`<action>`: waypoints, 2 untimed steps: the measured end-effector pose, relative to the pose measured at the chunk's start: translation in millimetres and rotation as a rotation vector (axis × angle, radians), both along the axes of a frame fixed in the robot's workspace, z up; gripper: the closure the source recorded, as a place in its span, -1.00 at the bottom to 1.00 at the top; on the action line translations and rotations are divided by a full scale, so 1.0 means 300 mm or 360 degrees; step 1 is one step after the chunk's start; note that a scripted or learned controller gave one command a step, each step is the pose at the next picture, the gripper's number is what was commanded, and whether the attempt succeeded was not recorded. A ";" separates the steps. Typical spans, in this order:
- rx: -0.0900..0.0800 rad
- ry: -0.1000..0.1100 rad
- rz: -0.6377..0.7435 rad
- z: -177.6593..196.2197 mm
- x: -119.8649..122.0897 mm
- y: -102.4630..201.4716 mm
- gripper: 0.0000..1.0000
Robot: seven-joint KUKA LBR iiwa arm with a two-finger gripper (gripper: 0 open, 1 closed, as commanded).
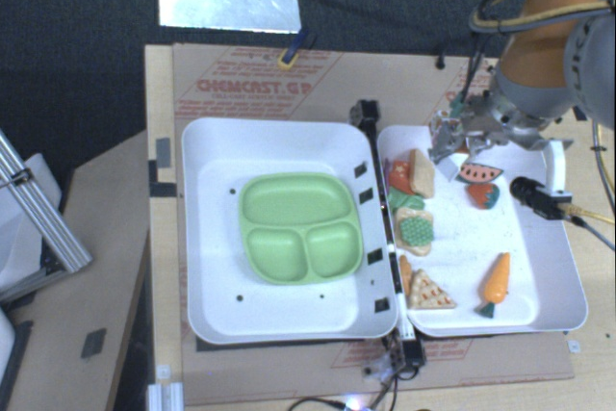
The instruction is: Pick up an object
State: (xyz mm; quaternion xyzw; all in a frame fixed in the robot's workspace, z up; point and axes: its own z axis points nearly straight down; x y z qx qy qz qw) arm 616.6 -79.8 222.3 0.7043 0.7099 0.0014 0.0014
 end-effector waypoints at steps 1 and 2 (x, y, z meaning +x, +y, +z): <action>0.0003 0.0001 0.0004 0.024 0.041 0.207 1.00; 0.0002 0.0003 0.0001 -0.028 0.076 0.349 1.00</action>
